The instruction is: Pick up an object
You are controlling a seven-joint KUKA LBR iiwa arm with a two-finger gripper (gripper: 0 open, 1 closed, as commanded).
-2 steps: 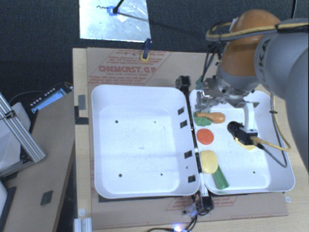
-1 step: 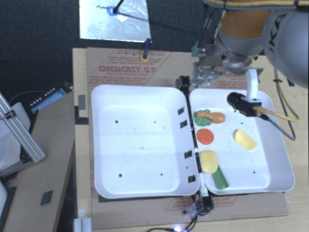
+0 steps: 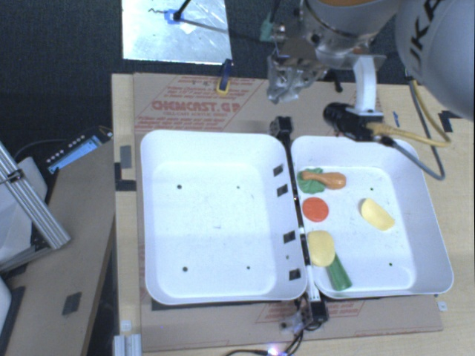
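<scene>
Nothing is picked yet: the gripper [image 3: 286,87] hovers at twelve o'clock above the bench, carrying nothing I can see; its grip state I cannot tell. The candidates lie in the right bin [image 3: 415,191]: a carrot-like piece [image 3: 323,178], red disc [image 3: 315,209], yellow wedge [image 3: 377,214] and a corn-like piece [image 3: 325,254], so the whole grasp remains.

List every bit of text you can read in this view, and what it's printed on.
"CHEMCAST GP": red print on the brown sheet behind the left bin.
"KU": part of a dark logo on the arm, cut off at the edge.
Smaller red lines on the sheet: too blurred to read.
</scene>
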